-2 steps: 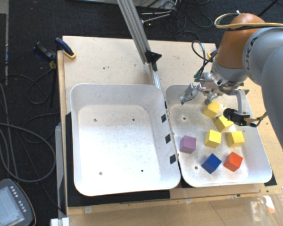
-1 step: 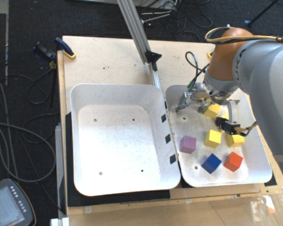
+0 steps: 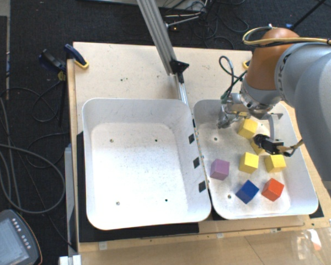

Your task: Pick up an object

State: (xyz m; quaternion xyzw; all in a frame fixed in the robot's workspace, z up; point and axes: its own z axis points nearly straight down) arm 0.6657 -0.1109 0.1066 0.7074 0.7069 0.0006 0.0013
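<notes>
My gripper (image 3: 227, 118) hangs low over the far part of the right bin (image 3: 223, 145), under the orange wrist band. A yellow block (image 3: 247, 128) lies right beside it, to its right and tilted; whether they touch I cannot tell. Nearer the front lie a purple block (image 3: 219, 169), two more yellow blocks (image 3: 249, 162) (image 3: 275, 162), a blue block (image 3: 246, 191) and an orange-red block (image 3: 272, 189).
The left bin (image 3: 89, 120) sits beside the right one, their rims meeting at a ridge (image 3: 196, 148). A slanted metal pole (image 3: 157, 29) rises from the bench behind the bins. The arm covers the right bin's far right corner.
</notes>
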